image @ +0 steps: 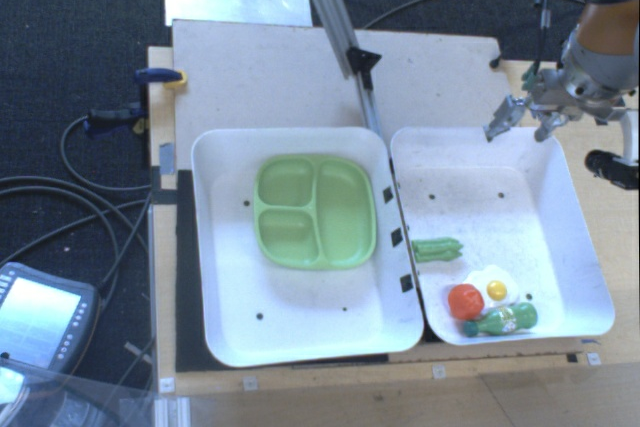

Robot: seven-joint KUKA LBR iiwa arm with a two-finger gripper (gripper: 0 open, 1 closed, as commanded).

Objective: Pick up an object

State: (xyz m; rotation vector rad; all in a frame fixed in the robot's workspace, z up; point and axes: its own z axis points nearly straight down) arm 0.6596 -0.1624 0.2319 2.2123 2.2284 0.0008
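A: From the overhead camera, the hand [522, 120] hangs spread wide and holding nothing over the right bin's [575, 215] far rim.

B: The tomato [464, 301], fried egg [494, 286], green bottle [503, 319] and green pod [436, 249] lie near its front; come straight down on the separate pod.

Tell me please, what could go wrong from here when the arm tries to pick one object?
1. The tomato, fried egg and green bottle lie crowded together, so the gripper might nudge a neighbour.
2. The bottle lies near the right bin's front wall, which may block a finger.
3. The green bean pod lies flat by the left wall, probably hard to grasp.
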